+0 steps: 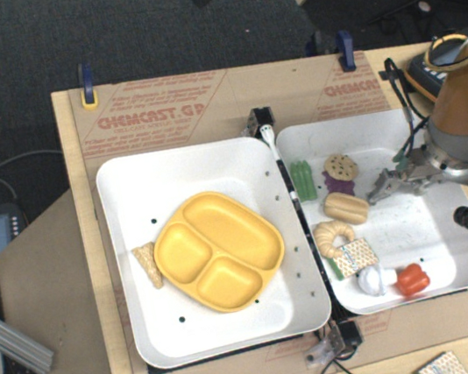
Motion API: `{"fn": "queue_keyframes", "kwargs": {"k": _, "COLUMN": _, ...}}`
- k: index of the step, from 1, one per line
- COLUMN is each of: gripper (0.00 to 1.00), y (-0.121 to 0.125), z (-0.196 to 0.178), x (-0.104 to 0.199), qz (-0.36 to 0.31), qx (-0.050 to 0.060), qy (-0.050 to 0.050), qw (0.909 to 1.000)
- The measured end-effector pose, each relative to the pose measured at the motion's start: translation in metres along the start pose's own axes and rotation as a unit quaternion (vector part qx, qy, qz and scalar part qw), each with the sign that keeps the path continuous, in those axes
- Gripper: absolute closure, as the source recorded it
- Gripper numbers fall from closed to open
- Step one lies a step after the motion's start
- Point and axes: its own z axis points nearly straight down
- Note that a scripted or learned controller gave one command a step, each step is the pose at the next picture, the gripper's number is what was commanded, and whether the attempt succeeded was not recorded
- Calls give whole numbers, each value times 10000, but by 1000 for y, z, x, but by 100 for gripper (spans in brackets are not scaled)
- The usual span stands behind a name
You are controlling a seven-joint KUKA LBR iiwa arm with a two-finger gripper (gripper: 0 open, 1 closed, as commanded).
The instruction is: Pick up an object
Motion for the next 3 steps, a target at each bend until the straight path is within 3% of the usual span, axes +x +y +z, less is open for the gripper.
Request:
{"fn": "queue_keyframes", "kwargs": {"k": 1, "gripper": 0, "y": 91, "z": -40, "x": 30, "qz": -22, "qx": -85, "qy": -25, "qw": 10000}}
{"fn": "queue_keyframes", "kwargs": {"k": 2, "gripper": 0, "y": 45, "z": -6, "x": 87, "qz": -6, "qx": 11, "qy": 9, "qw": 10000}}
{"fn": "queue_keyframes", "kwargs": {"k": 3, "gripper": 100, "y": 49, "z": -20, "x": 83, "qz": 2, "qx": -43, "qy": -18, "qw": 10000}}
